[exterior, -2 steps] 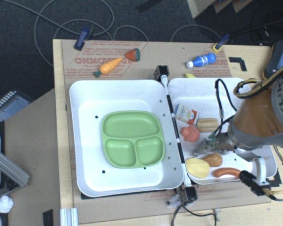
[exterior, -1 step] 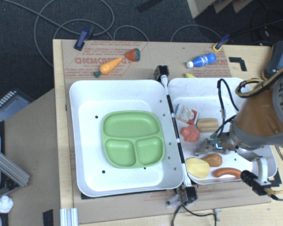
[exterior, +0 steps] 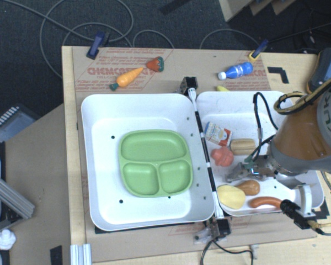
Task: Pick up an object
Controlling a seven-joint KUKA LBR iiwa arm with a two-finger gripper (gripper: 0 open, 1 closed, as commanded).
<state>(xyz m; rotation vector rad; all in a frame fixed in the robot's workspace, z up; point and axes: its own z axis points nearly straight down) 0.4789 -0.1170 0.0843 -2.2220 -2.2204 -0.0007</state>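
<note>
The grey arm with its orange band covers much of the right-hand shallow white bin (exterior: 240,101), hiding that bin's right side. The end effector (exterior: 244,171) shows as a small metallic cluster at the arm's tip, low over the bin's middle; whether it is open or closed, or has hold of anything, I cannot tell at this size.

Around that tip lie the graspable items. A pink rounded toy (exterior: 223,157) sits just left of it, a tan bread-like roll (exterior: 243,146) just above, and a small white carton with red and blue print (exterior: 216,132) further up near the bin's left wall. Below the tip are a brown potato-shaped piece (exterior: 249,187), a pale yellow lemon-like piece (exterior: 231,197) touching it, and a red-orange sausage shape (exterior: 265,203), partly cut off by the arm's black fitting.

The left-hand shallow white bin (exterior: 99,148) holds a light green three-compartment plastic plate (exterior: 154,162). On the desk (exterior: 77,120) behind the bins lie an orange toy carrot (exterior: 128,77), a red toy strawberry (exterior: 155,64) and a blue-and-white toy bottle (exterior: 235,70).

The arm reaches in from the right, bent downward.
</note>
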